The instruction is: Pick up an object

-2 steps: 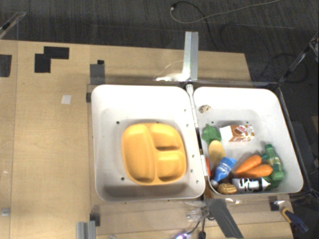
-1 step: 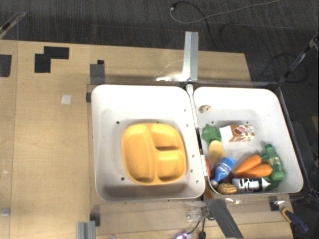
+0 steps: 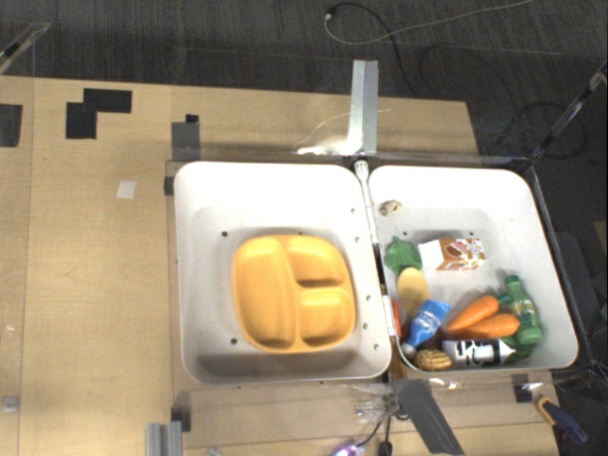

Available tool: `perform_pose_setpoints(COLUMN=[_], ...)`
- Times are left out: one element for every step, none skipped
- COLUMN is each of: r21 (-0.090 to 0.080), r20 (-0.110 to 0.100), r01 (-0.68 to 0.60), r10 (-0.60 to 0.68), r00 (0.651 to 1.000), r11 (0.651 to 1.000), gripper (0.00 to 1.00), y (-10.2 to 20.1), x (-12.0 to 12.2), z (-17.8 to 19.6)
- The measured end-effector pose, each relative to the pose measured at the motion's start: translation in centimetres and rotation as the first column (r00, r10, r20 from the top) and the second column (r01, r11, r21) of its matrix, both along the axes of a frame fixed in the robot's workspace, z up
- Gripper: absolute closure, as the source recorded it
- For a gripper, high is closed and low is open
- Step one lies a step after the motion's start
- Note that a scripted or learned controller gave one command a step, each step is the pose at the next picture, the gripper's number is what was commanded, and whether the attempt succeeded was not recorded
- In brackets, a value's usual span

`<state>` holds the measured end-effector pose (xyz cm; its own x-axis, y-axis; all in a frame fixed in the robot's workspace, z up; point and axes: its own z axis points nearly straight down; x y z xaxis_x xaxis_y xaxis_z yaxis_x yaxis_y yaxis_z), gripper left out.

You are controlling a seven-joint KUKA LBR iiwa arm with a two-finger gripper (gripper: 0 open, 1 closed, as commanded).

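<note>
Toy heap (image 3: 472, 319) along right bin's (image 3: 456, 196) near rim.

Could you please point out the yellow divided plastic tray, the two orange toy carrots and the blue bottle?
Yellow divided plastic tray (image 3: 290, 291): camera view, on its central divider.
Two orange toy carrots (image 3: 484, 319): camera view, where the pair meet.
Blue bottle (image 3: 426, 320): camera view, on its body.

A tray (image 3: 289, 291) lies in the left bin (image 3: 199, 255); toys (image 3: 465, 323) crowd the right bin (image 3: 513, 207).
</note>
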<state>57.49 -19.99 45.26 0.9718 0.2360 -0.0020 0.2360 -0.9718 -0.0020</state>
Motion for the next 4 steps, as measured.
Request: perform_pose_setpoints(r21=[0.0,-0.001,-0.001,-0.001], r20=[0.002,0.004,0.004,0.003], r01=[0.009,0.035,0.034,0.032], r10=[-0.009,-0.035,-0.034,-0.032], r00=[1.0,0.999,0.999,0.999], r11=[1.0,0.999,0.999,0.999], gripper=[1.0,1.0,0.0,0.0], y=[9.2,2.3,2.3,-0.5], x=[4.4,8.8,8.8,7.9], z=[-8.1,-1.9,-1.9,-1.8])
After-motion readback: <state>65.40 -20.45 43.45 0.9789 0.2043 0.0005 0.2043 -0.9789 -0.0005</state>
